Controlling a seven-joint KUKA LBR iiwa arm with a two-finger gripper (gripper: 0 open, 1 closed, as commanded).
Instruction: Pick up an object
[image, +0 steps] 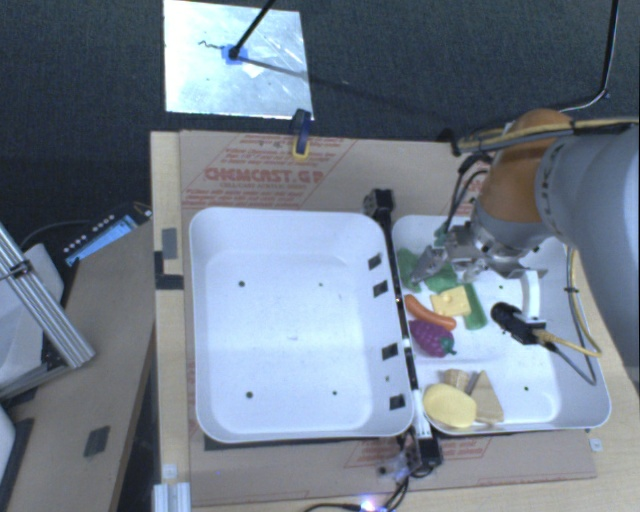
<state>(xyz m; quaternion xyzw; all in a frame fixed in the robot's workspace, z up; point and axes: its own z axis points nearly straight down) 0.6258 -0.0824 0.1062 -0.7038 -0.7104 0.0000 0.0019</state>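
Hovering the gripper (437, 262) low over the far-left part of the right bin (575, 400), just above a green piece (411, 266). I can't tell its opening, and I see nothing held. Candidates sit clustered near the divider: yellow block (451, 300), orange-red piece (428, 312), purple piece (433, 339), and nearer, a yellow round item (449, 405). I'd judge the green piece closest; I'd descend straight, stay off the bin wall, and close only once the piece is centred. The left bin (215, 330) isn't involved.
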